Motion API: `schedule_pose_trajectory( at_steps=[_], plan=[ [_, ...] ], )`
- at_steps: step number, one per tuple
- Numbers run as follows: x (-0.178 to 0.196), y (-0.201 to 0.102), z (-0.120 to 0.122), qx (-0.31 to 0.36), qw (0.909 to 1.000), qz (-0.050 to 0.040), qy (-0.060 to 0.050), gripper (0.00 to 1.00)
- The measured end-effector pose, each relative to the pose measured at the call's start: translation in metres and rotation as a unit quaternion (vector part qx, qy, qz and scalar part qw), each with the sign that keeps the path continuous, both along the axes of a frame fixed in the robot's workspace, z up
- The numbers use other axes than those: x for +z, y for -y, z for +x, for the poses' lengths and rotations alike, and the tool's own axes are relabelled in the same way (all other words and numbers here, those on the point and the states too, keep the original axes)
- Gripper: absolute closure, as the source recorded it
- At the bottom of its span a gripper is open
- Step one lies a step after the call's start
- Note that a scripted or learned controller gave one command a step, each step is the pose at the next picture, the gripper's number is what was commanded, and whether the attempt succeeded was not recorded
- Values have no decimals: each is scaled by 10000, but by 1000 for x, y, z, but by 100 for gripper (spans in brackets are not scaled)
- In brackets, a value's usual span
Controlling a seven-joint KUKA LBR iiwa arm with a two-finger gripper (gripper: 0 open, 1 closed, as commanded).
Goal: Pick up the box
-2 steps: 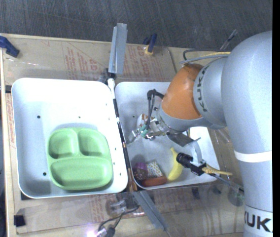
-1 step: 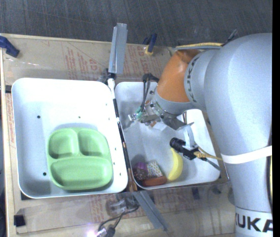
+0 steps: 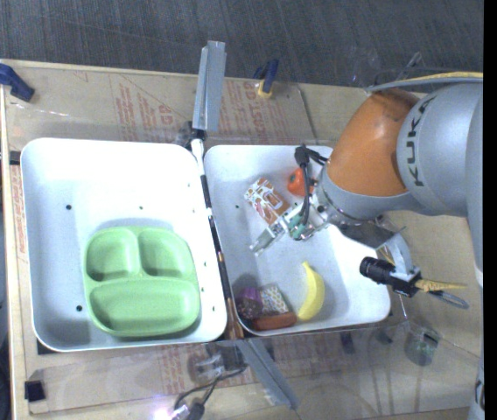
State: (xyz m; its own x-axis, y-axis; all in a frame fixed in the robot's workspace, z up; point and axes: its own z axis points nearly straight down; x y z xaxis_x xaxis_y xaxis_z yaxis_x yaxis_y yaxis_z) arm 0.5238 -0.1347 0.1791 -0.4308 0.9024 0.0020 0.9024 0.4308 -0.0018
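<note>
The box (image 3: 264,199) lies in the right bin (image 3: 353,313), toward its far side. The jaws (image 3: 269,235) hang spread just near of it, empty. Closing here could nip only the box's edge, tipping it or pushing it away.

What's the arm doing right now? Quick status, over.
Gripper low in right bin, beside the box, not holding it. Banana nearby, not blocking.
</note>
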Motion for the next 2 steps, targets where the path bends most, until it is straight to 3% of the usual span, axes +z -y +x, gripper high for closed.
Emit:
schedule_pose_trajectory(
  at_steps=[1, 2],
  plan=[
    [44, -28, -47, 36, 10000, -1, 0, 0],
    [-66, -19, -48, -296, 9996, -15, -4, 0]
  ],
)
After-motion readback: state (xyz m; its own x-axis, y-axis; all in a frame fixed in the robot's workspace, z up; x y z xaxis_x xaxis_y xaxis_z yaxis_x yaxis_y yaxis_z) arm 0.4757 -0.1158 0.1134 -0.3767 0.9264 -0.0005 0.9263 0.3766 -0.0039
